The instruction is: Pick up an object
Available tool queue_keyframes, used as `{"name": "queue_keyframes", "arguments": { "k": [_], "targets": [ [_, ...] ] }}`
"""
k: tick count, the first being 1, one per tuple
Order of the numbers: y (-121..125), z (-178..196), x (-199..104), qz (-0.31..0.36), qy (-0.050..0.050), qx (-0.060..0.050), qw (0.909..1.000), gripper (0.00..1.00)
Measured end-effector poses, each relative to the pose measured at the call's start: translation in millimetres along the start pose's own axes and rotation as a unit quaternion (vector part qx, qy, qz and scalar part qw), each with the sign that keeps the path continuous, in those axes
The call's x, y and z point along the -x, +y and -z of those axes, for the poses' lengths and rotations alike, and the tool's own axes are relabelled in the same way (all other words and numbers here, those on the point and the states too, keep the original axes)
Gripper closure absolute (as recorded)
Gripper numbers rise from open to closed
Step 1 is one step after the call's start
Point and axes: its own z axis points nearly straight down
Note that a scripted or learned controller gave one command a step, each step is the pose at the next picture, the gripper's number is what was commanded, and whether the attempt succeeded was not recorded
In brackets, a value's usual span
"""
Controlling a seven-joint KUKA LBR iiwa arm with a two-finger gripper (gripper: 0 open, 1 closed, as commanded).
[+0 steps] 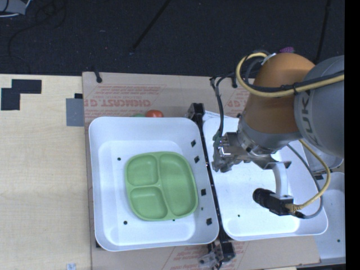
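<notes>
Bench: two white bins (101, 151) side by side.
Gripper (224, 161): over right bin — finger state hidden, cannot tell.
Green plate (161, 185): left bin — lies left of gripper.

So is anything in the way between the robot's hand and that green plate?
Yes: the gripper hangs over the right bin, while the green plate lies in the left bin. The bins' adjoining walls and black clips stand between.

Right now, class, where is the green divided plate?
The green divided plate lies flat in the left white bin, near its middle, left of the clips along the divider between the bins.
</notes>
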Motion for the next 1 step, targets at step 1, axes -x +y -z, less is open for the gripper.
{"name": "queue_keyframes", "arguments": {
  "k": [1],
  "targets": [
    [-6.5,-24.6,-52.0,-0.001,-0.001,-0.001,1.0000,1.00]
  ]
}}
